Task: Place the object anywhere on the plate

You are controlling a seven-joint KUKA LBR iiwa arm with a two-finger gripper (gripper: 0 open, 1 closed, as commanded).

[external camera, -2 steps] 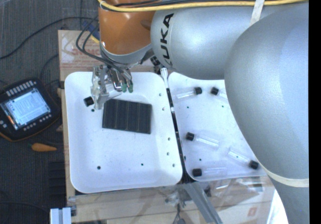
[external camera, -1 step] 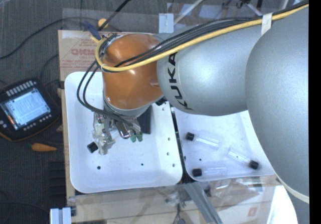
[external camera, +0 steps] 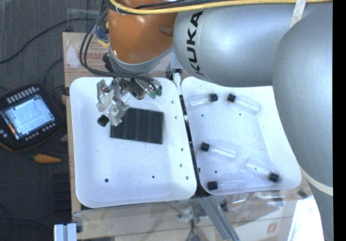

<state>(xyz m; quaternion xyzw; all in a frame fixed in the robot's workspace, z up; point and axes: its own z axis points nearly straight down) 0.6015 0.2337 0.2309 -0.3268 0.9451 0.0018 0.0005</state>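
A black ribbed plate (external camera: 138,126) lies flat in the left bin (external camera: 92,180). My gripper (external camera: 110,108) hangs over the plate's upper left corner, under the orange wrist band. It is shut on a clear tube with a black cap (external camera: 102,121). The cap pokes out at the lower left, just off the plate's left edge. The tube's clear body runs up between the fingers (external camera: 116,114) and is mostly hidden by them.
The right bin (external camera: 281,142) holds several more clear tubes with black caps, such as one (external camera: 218,151) near its middle. The grey arm covers the upper right. A hand-held control panel (external camera: 27,115) lies left of the bench.
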